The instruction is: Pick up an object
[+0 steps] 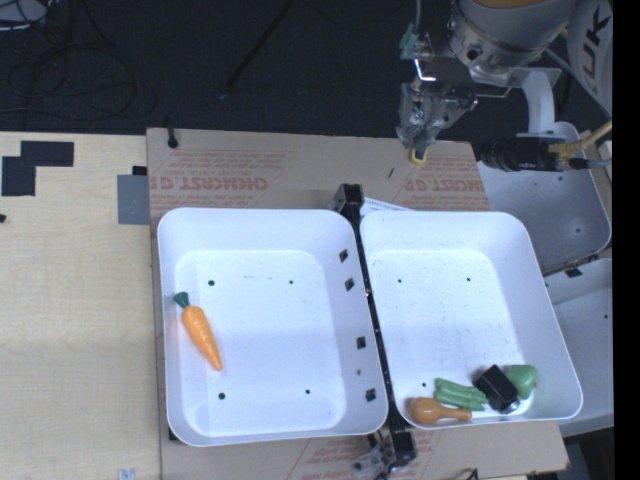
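At the far left of the camera view, pale wooden bench (pixel 70 318) is showing, with dark rectangular marks (pixel 40 163) sitting near its upper edge. A brown cardboard sheet (pixel 260 173) with red printing is lying under both bins. The left white bin (pixel 250 233) is holding a single toy carrot (pixel 201 336), orange with a green top, which is lying by the bin's left wall, its green end pointing up and to the left and its tip slanting toward the bin's near edge. A black clip strip (pixel 360 298) is running between the two bins, which are sitting side by side and touching along it.

The right white bin (pixel 450 233) is carrying a small cluster in its near right corner. A tan, pear-shaped toy (pixel 437 411) is lying at the left end of the cluster, against the near wall. Just beside it a green bean-like toy (pixel 460 395) is lying, touching or nearly touching the tan one. A black block (pixel 496 387) is resting tilted next to the green piece, and a light green rounded toy (pixel 522 377) is sitting just behind the block, near the right wall.

Above the far edge of the right bin, the gripper (pixel 418 146) is hanging from the grey arm (pixel 505 28), over the cardboard and well apart from every toy. Whether it is open or closed, I cannot tell; nothing is visibly held in it.
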Robot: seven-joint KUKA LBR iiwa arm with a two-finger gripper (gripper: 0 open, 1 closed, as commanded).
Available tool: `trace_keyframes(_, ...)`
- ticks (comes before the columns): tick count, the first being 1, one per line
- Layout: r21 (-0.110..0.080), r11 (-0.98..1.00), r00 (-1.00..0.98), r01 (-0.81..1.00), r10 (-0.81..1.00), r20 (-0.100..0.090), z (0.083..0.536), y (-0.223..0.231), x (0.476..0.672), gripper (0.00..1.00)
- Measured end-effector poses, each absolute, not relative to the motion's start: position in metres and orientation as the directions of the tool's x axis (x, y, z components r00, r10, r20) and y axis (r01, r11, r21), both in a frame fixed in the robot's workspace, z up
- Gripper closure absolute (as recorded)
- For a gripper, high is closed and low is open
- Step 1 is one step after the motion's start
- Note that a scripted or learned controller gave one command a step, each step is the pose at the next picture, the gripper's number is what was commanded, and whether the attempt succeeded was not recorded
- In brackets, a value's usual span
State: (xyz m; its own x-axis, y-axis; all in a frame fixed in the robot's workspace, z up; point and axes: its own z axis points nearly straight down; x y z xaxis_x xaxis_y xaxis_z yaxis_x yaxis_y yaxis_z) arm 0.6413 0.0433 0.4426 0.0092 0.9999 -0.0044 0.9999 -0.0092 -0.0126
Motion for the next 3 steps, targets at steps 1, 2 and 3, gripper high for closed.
trace_keyframes(1,-0.012,0.003,-0.003,1.0,1.0,-0.001,0.362,0.091,0.621,1.0)
trace_keyframes(2,-0.001,-0.003,0.003,1.0,1.0,-0.002,0.38,0.044,0.641,1.0)
trace_keyframes(3,-0.003,-0.004,0.004,1.0,1.0,0.0,0.408,0.03,0.589,1.0)
